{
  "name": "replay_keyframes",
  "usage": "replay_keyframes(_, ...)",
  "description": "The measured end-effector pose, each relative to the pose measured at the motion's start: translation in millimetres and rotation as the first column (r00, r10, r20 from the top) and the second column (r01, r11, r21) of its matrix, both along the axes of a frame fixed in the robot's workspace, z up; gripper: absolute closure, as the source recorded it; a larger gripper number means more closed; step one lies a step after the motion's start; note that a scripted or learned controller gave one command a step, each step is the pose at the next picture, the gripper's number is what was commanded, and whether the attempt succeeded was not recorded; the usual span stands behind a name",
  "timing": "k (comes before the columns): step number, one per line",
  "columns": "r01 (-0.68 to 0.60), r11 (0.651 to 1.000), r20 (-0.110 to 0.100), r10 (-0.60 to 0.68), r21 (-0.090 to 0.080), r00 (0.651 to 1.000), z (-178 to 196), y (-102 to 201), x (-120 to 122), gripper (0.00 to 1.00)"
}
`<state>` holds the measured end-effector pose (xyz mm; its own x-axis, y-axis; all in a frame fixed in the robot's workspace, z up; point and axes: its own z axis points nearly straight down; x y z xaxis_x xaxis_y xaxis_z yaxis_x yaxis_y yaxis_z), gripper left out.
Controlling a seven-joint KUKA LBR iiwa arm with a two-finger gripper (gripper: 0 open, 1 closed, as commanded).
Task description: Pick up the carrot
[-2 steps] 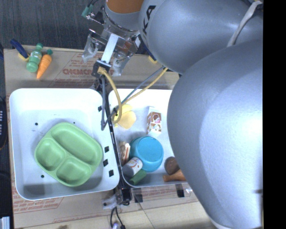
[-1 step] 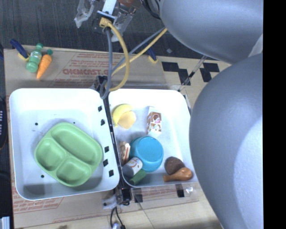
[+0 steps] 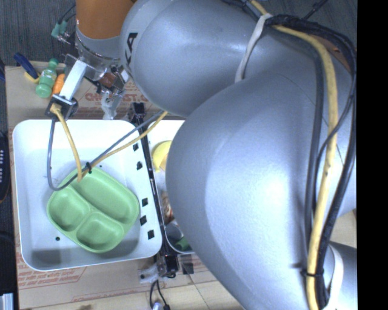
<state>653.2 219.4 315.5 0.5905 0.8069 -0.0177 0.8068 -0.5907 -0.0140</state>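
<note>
1. Arm. The grey arm (image 3: 260, 169) covers the view's right half. Its orange band (image 3: 100, 15) sits at the top edge, directly above the tool.

2. Tool. The tool (image 3: 111, 102) hangs over the table (image 3: 91, 280), just past the far rim of the left bin (image 3: 24, 181). Whether it is spread or pressed together cannot be told, because wrist hardware and cables crowd it. Nothing can be seen pinched in it.

3. Carrot. A small orange piece (image 3: 59, 82), apparently the carrot, lies on the table to the view's left of the tool, at about the same height in the view. It is outside both bins and apart from the tool. It touches or sits just beside a green object (image 3: 45, 80) on the side away from the tool. A blue object (image 3: 25, 64) lies farther out on that same side.

4. Left bin. Below the tool, toward the viewer, a green divided plate (image 3: 91, 212) rests tilted inside the bin, near its front wall.

5. Cables. A yellow cable (image 3: 73, 148) and a black cable (image 3: 50, 151) run from the white bracket (image 3: 71, 82) beside the tool down over the bin, reaching the plate's far edge.

6. Right bin. Below and to the view's right of the tool, a pale yellow object (image 3: 160, 155) lies in the right bin (image 3: 173, 125), just past the dividing rims and partly hidden by the arm.
</note>
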Motion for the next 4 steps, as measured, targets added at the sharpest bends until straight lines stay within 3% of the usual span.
replay_keyframes(1, 0.093, 0.996, 0.004, -0.093, -0.003, 0.996, -75, -1, -90, 0.0)
replay_keyframes(2, 0.186, 0.983, 0.008, -0.186, -0.004, 0.982, -228, -58, -38, 0.0)
replay_keyframes(3, -0.153, 0.988, 0.02, 0.152, 0.006, 0.988, -92, -78, -76, 0.0)
replay_keyframes(4, -0.035, 0.999, 0.003, 0.035, 0.002, 0.999, -195, -47, -134, 0.0)
